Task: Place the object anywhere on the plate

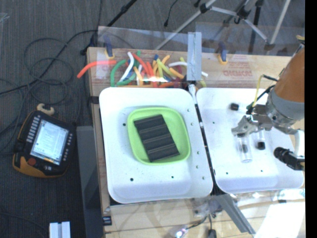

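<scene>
**Dark ridged block lying on the green plate**

Dark ridged block point(156, 137) lies flat across the middle of the green plate point(183, 133), which sits in the left white bin point(114, 177). Judged from this, the placing looks done. The arm's jaws point(246, 128) hover over the right white bin point(223, 177), well apart from the plate; they grip nothing visible, and whether they are open or closed cannot be told. Small dark pieces point(234, 106) lie near them. Behind the bins, coloured tubes point(143, 68) rest on the bench point(237, 66).
</scene>
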`<state>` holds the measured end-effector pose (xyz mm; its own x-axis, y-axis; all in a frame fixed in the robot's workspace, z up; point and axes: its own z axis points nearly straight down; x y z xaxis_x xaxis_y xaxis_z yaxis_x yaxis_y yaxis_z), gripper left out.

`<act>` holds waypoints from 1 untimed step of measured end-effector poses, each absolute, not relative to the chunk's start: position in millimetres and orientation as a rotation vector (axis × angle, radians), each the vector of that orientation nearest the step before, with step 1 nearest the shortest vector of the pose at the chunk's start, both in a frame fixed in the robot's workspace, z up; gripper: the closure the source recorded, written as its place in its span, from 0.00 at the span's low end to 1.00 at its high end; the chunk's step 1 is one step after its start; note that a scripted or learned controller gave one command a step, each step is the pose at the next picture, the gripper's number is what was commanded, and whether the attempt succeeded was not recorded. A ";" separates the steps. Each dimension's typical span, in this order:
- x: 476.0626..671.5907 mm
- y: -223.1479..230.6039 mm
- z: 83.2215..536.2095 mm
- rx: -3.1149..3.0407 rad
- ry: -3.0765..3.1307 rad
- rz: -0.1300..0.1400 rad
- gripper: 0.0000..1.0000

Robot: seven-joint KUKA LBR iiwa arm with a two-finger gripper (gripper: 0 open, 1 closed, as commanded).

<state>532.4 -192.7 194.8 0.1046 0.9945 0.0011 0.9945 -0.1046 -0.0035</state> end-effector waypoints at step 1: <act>537.1 -140.7 188.0 -2.028 -2.394 0.003 1.00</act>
